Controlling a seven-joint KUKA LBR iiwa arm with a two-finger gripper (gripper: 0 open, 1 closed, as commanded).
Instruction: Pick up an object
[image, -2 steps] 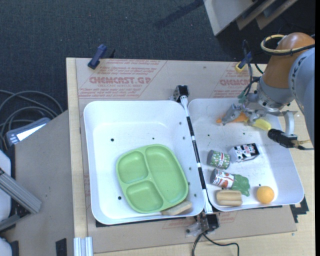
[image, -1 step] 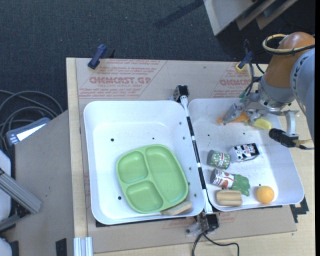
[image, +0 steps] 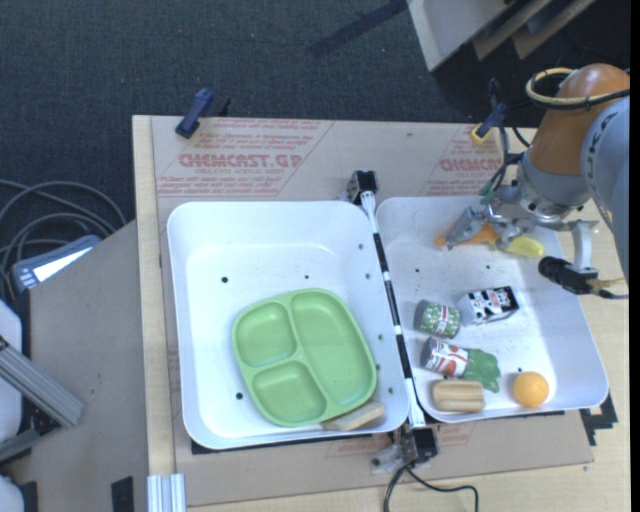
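Gripper (image: 468, 232) low in right bin (image: 580, 345), near its far edge, w/ an orange carrot-like toy (image: 480, 236) right at the fingertips; can't tell if it's gripped. Yellow piece (image: 527, 244) just beside, toward the bin's right rim.

We see a robot laboratory or test room, not a home. The bench (image: 300, 150) is covered with a board that has red printed maker's text, and two white bins (image: 200, 300) are fixed on it side by side with black clips (image: 362, 184). A grey industrial arm with an orange band (image: 580, 110) stands at the right. Loose cables (image: 50, 215) lie on a dark carpet floor (image: 150, 50). The food items are small toys, like the plastic orange (image: 530, 388).
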